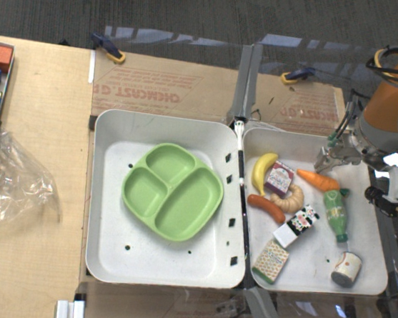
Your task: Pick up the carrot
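Two shallow white bins [103, 179] share the bench — approach step: the gripper [326, 162], its opening impossible to judge, hovers beside the orange carrot [319, 181]; next, descend and close.

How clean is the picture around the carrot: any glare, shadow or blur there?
Camera view: carrot sharp and evenly lit; the right bin's white floor is bright, not washed out. Gripper, just above the carrot, is small, dark and slightly soft. Plastic bag at left shows glare.
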Controlling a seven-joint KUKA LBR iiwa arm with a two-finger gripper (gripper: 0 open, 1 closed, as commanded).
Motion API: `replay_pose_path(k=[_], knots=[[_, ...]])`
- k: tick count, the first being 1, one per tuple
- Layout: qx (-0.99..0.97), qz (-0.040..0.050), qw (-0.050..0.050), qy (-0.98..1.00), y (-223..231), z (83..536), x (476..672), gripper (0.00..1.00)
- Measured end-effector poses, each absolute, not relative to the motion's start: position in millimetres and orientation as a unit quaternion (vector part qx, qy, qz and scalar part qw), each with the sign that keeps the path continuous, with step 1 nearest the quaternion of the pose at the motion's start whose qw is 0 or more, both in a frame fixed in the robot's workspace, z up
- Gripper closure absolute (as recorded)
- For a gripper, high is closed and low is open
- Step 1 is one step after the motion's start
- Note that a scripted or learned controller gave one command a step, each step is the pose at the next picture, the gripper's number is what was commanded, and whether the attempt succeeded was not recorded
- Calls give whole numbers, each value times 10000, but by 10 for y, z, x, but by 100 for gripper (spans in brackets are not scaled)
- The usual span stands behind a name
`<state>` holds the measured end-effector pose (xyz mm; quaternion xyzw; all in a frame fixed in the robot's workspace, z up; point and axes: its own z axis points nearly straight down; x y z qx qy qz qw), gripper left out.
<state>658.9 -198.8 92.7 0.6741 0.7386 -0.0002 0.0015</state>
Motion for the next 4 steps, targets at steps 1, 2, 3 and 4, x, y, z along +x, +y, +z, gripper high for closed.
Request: replay_pose_path(k=[1,2,3,4], knots=[[6513,3,28,7588,-2115,944,6600,100],[6292,5,35,7772,-2219,953,6605,100],[5909,-3,5,8068,-2033,926,6590,100],[5716,1,28,8205,-2225,939,6598,100]])
